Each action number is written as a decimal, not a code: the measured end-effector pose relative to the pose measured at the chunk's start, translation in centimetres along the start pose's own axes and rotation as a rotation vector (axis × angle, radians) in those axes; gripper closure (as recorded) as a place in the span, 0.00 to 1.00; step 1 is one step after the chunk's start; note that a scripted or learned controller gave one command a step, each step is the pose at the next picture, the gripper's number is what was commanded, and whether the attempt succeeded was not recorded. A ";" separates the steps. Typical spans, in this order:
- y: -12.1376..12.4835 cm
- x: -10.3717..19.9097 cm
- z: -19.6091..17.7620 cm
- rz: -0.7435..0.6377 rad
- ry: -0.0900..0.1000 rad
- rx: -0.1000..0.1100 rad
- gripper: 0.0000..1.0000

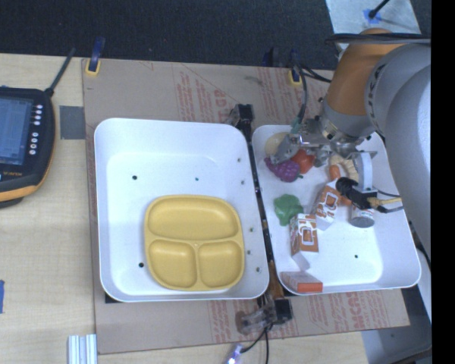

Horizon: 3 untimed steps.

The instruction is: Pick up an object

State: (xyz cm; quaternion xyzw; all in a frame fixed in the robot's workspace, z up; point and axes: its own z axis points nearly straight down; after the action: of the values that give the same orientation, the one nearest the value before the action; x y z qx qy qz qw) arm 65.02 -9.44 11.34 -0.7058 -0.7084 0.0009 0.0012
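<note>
Purple toy (287,171) lies just below the claw (298,144).

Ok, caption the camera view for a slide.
Gripper low over toys at the right bin's far end; yellow tray in the left bin.

Two white bins (174,139); one yellow tray (193,241); two orange-white cartons (305,233); one green piece (287,207).

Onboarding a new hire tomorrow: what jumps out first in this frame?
The yellow divided tray lying in the left bin draws the eye first. Next comes the clutter at the far end of the right bin: a purple item, a green piece and orange-and-white packets, with the tool low over that pile. A teach pendant sits at the bench's left edge.
</note>
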 end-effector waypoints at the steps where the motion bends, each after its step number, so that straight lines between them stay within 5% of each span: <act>1: -0.1 -0.1 -1.0 -0.005 -0.001 0.006 1.00; 2: 0.0 -0.1 -1.0 -0.006 0.000 0.005 0.00; 3: 0.6 -4.3 0.8 0.002 -0.001 -0.001 0.00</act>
State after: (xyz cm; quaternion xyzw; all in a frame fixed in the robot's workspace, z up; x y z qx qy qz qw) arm 65.61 -13.78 10.56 -0.7064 -0.7078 0.0009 0.0003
